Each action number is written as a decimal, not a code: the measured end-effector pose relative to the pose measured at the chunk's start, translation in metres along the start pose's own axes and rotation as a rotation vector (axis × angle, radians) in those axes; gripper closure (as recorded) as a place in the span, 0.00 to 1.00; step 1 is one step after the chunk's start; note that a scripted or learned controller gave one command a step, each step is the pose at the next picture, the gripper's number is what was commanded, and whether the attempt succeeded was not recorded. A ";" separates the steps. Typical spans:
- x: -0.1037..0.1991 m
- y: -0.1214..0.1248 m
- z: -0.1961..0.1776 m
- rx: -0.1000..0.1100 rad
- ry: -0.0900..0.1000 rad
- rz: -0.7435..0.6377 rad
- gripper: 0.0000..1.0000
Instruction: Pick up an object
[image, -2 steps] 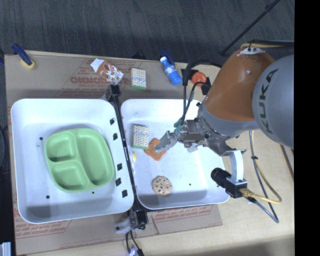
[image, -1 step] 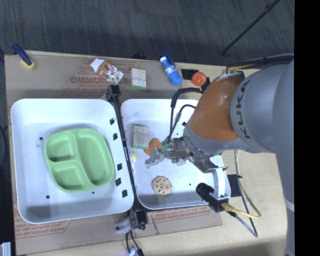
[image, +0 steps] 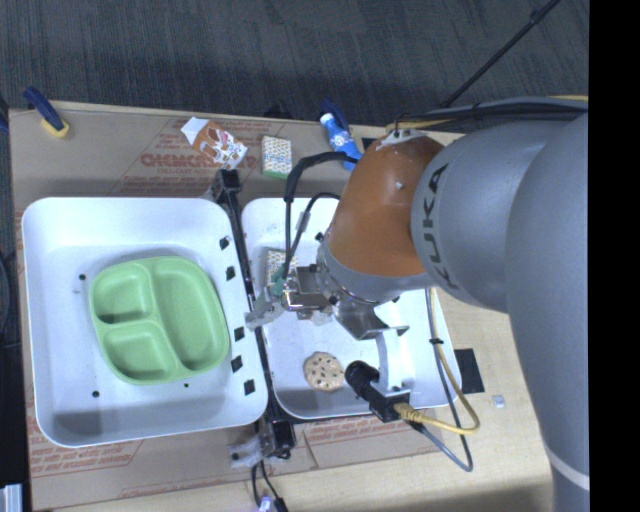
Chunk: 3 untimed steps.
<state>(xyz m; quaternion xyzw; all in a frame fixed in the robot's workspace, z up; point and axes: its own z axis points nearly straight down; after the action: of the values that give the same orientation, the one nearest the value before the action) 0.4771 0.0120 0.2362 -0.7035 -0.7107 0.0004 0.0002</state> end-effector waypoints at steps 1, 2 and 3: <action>-0.024 0.035 0.045 0.004 -0.001 0.003 0.00; -0.092 0.024 0.045 0.003 0.001 0.007 0.00; -0.003 0.057 0.045 0.003 0.001 0.001 0.00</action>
<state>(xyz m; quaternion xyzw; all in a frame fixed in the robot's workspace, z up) 0.5342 0.0091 0.1915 -0.7039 -0.7103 0.0012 0.0013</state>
